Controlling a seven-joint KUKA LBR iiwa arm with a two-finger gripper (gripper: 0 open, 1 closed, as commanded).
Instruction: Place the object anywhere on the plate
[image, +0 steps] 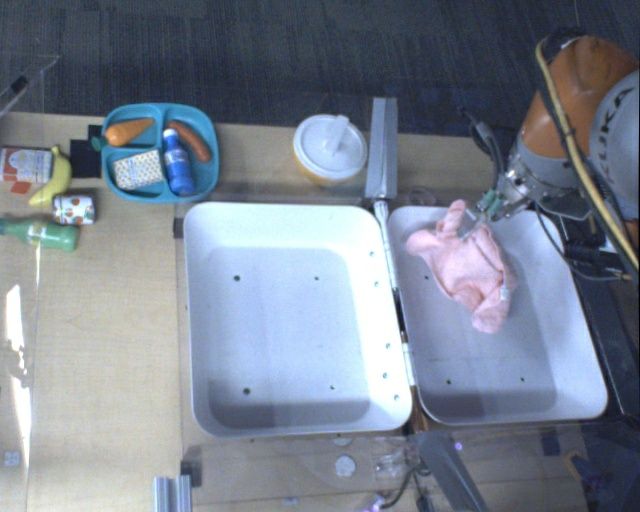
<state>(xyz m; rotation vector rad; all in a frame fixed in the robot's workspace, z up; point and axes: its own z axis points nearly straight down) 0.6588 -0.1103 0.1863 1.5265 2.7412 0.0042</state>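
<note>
From my overhead camera, I see the arm (590, 100) coming in from the upper right, at about two o'clock of the right bin (560, 390). Its orange band sits high in the corner, and the wrist slants down and to the left toward the bin's far edge. The gripper (487, 208) ends right at the top of the pink cloth (468, 265), touching its upper fold. I cannot tell whether the fingers are apart or together; they are too small and partly lost against the cloth.

The pink cloth lies crumpled in the right bin, in its upper middle part, running from about eleven o'clock down toward the centre. Its top end lies close to the bin's far rim, and its left side is near the divider between the two bins without touching it. The lower half of that bin, from four to eight o'clock, is bare white floor.

The left bin (290, 320) shows bare floor across its whole bottom. Beyond it, at eleven o'clock on the bench, stands a blue sectioned plate (205, 150) holding toy food, well apart from the cloth. A white lidded cup (331, 146) stands at twelve o'clock, just behind the bins' far rims.
</note>
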